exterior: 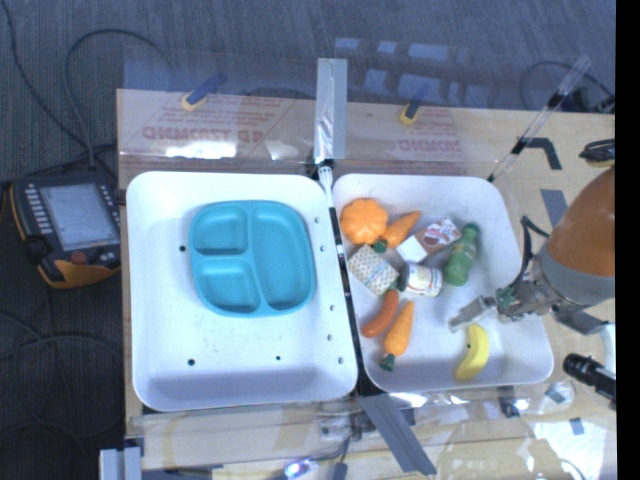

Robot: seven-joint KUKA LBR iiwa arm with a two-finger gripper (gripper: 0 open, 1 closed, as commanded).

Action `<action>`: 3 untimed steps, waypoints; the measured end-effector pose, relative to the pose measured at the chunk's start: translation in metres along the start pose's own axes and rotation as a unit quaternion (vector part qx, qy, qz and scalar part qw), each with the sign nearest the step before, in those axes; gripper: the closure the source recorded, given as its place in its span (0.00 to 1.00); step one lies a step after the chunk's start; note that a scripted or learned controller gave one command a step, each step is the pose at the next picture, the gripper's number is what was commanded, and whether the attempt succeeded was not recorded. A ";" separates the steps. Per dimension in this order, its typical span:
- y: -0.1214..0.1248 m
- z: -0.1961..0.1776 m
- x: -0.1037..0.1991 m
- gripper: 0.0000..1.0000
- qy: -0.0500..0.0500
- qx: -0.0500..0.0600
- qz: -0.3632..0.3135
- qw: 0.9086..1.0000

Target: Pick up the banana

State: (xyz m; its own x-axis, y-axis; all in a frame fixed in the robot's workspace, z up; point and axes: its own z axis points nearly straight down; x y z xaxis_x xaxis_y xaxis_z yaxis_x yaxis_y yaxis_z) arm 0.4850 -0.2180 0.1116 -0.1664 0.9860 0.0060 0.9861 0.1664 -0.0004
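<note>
Banana (473, 352) near front rim, tool (470, 314) just above

Robot lab: teach pendant (65, 225), floor cables (60, 63), bench.

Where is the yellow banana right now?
The banana lies in the right bin, near its front right corner, just below the claw and right of the carrot.

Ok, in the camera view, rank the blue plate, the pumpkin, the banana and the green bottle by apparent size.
1. Blue plate, clearly largest.
2. Pumpkin.
3. Banana and green bottle: these look about alike, so I won't rank them.
</note>
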 end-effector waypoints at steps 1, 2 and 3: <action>0.008 0.019 0.047 0.00 -0.004 -0.002 0.078 0.997; 0.007 -0.005 0.048 0.00 -0.003 0.001 0.111 0.994; 0.006 0.021 0.025 0.00 -0.003 -0.003 -0.089 0.996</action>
State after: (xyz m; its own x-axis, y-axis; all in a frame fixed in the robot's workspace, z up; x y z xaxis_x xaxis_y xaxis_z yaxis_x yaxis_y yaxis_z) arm 0.4869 -0.1917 0.0905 -0.3390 0.9408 -0.0005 0.9408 0.3390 0.0069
